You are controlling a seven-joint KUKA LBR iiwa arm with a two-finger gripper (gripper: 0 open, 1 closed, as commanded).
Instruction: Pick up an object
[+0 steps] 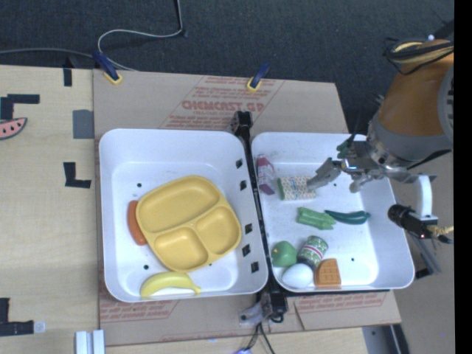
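Fingers (324, 172) of the gripper (330, 175) hang spread apart, holding nothing, tips just beside the sponge (294, 189), pepper (346, 216) below.

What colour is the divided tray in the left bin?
Yellow; the tray shows clearly in the camera view.

Two glossy white plastic bins (118, 198) sit on matt brown cardboard (214, 105), one holding a smooth yellow plastic divided tray (188, 220).
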